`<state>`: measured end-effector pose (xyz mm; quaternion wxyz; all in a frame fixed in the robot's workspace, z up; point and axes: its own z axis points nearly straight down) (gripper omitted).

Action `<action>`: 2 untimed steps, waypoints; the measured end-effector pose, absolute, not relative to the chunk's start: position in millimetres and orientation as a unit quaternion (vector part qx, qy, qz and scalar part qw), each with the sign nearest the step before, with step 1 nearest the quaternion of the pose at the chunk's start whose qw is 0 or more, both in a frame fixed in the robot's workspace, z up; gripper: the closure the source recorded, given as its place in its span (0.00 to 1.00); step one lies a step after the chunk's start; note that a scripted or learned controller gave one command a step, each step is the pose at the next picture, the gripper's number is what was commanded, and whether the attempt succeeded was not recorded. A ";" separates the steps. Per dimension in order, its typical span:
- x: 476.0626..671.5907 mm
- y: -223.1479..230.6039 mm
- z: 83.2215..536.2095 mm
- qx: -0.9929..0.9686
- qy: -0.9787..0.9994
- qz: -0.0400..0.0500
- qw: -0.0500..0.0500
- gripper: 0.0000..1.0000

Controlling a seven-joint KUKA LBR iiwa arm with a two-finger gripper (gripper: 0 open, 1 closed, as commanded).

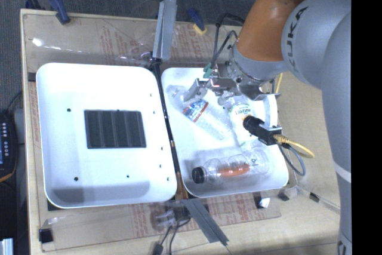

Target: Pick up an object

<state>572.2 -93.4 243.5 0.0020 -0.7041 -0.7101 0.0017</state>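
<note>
My gripper (pixel 210 91) hangs over the upper part of the right bin (pixel 186 185), under the grey arm's orange band. Just below it lies a clear plastic bottle with a red and blue label (pixel 199 111), slanting down to the right. A second clear bottle with a white label (pixel 241 114) lies to the right of the first, partly under the wrist. Along the front wall of the bin rests a third clear bottle with a black cap and orange contents (pixel 230 168). I see nothing lifted off the bin floor.
The left bin (pixel 54 98) holds a dark ribbed rectangle (pixel 114 128). A metal divider post (pixel 163 27) stands at the back between the bins. A black and yellow cable fitting (pixel 262 130) hangs off the wrist over the right bin's edge. Blue clamps (pixel 58 8) hold the board.
</note>
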 end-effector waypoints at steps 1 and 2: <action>511.8 -125.6 212.4 -0.742 -0.670 0.002 0.002 0.00; 491.9 -120.2 310.2 -0.690 -0.724 0.000 -0.001 0.00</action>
